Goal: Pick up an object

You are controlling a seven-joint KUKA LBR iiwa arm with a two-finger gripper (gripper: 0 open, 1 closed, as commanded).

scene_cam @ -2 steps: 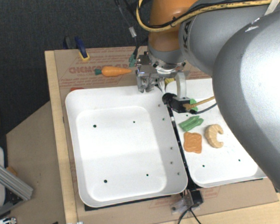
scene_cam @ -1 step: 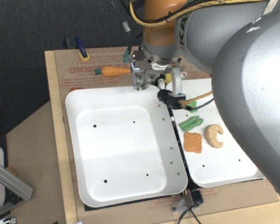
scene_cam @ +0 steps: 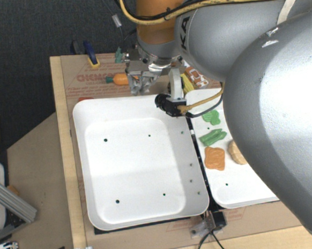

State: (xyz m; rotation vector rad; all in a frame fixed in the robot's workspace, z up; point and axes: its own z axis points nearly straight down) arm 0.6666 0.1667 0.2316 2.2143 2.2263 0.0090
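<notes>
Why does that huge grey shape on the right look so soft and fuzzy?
In the camera view the arm sits close to the lens, so it blurs; the left bin stays sharp, evenly lit, with a soft shadow across its lower half.

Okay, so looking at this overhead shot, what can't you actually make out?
- Right bin: its right part is covered by the grey arm.
- Beige item: partly under the arm, too little visible to identify.
- Tool: small and in shadow under the wrist; finger state unclear.
- Orange object beside the tool: too small to identify.
- Yellow packet: partly hidden by the arm.
</notes>
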